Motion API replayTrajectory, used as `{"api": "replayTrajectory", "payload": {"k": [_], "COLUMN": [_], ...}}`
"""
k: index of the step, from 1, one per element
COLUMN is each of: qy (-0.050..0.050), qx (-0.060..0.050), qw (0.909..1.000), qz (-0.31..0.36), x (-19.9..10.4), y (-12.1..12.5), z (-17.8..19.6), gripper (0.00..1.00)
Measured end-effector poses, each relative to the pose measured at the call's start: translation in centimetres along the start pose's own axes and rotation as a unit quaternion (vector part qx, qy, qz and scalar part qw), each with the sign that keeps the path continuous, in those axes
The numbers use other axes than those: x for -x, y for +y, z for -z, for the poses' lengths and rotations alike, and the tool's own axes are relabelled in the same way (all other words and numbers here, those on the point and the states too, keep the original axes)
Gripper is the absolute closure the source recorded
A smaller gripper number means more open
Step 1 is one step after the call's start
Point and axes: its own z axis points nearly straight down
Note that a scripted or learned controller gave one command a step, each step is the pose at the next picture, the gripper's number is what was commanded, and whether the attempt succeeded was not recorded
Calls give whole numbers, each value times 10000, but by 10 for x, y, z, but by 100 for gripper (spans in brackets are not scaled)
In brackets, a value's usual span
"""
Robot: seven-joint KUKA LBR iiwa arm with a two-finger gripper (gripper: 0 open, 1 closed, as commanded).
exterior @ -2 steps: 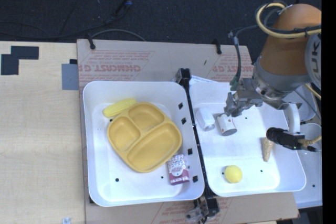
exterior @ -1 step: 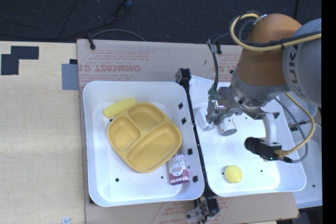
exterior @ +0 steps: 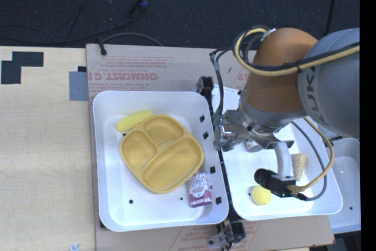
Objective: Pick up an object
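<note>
Left bin [exterior: 103, 185]: yellow divided plate [exterior: 161, 153] centre; corn cob [exterior: 133, 120] 11 o'clock; red packet [exterior: 200, 189] 5 o'clock.
Right bin [exterior: 329, 206]: yellow ball [exterior: 261, 196] 6 o'clock; cone [exterior: 299, 164] 3 o'clock.
Tool [exterior: 226, 139] at right bin's 9 o'clock edge; open or closed, cannot tell.

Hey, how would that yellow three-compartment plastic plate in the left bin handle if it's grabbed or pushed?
The yellow three-compartment plastic plate looks moulded and rigid, so it probably keeps its shape. Shallow and thin-walled, it is likely light for its width. Lying flat in the white left bin, it should slide rather than roll or tip.
</note>
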Motion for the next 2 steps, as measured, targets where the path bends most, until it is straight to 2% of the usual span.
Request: {"api": "replayTrajectory", "payload": {"k": [1, 2], "qy": [-4, -9], "qx": [-2, 7], "qw": [10000, 10000], "qz": [2, -17], "x": [-56, -54], "y": [-24, -23], "z": [-10, -10], "gripper": [100, 0]}}
